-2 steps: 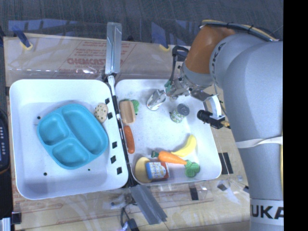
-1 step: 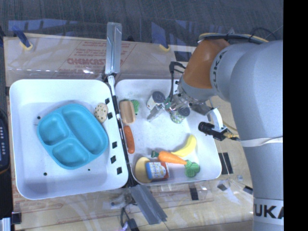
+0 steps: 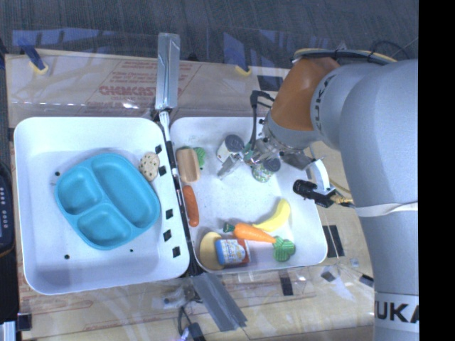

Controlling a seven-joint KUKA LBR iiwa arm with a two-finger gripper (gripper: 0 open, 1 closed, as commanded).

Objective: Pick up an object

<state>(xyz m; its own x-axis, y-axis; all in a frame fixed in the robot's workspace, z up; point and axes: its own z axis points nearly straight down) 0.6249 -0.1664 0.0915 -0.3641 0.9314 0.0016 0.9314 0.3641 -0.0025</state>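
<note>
Nearest, the can (image 3: 231, 251) lies by the carrot (image 3: 254, 233) and banana (image 3: 276, 216) in the right bin (image 3: 213, 130): light, stiff, smooth toys, probably best pinched mid-body. Farther back, the gripper (image 3: 254, 158) hovers; its grip I cannot tell.

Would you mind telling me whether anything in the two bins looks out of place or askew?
Mostly no. The one oddity is the cookie: it rests by the blue divided tray at the left bin's right wall, outside any compartment. In the right bin the banana, carrot and jar lie loosely jumbled, with nothing spilled.
</note>
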